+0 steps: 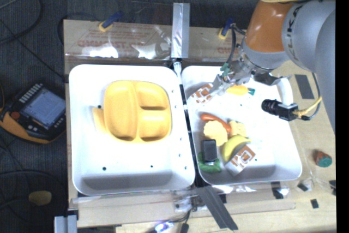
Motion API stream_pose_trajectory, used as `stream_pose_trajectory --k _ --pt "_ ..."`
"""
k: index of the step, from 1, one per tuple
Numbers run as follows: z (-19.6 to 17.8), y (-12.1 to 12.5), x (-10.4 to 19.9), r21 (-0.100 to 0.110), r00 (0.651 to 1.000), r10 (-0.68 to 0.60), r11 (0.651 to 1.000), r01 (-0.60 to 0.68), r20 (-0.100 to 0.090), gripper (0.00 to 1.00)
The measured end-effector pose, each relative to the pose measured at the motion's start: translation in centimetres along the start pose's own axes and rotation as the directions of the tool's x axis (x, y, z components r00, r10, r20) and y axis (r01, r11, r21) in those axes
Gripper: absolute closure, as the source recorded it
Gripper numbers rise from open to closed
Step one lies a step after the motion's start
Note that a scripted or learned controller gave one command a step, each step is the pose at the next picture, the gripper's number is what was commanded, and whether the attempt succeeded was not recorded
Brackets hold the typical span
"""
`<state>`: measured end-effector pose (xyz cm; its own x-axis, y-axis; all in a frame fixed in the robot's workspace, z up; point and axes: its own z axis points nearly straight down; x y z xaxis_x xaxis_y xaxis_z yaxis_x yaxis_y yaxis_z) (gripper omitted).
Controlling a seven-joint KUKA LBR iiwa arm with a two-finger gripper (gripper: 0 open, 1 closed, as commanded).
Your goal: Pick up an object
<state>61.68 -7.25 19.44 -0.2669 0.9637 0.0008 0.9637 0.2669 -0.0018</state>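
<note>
- Dark carpet around a wooden bench [308, 142] bearing two white bins side by side.
- Arm [283, 19] comes in from the right, orange band up top, wrist angled down-left over right bin's [272, 163] far end.
- Gripper [232, 78] low by a yellow item [239, 90] with a teal tip; grip state: cannot tell.
- Left bin [87, 133]: yellow divided tray [136, 110].
- Right bin: patterned carton [200, 94], orange strip [212, 118], yellow pieces [218, 130], black block [209, 150], green item [210, 165], second patterned carton [241, 158].
</note>
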Motion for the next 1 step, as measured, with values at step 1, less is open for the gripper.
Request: stream_pose_trajectory --k 1 --pt "0.99 3.22 1.53 0.0 0.989 0.149 0.989 -0.149 0.001 1.0"
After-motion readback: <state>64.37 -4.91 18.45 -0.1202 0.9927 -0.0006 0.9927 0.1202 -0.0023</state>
